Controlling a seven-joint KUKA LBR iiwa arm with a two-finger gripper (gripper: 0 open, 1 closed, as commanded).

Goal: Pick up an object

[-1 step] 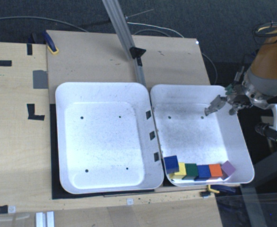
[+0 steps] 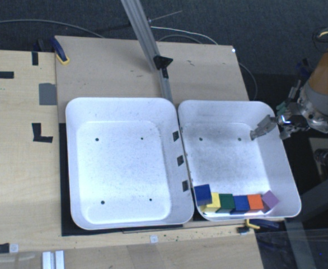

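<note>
- The hand (image 2: 263,129) hangs over the right bin's (image 2: 225,108) far right rim; I cannot tell what it grips.
- Blocks (image 2: 234,202) line the near wall; better to drop on the raised blue one (image 2: 202,193).
</note>
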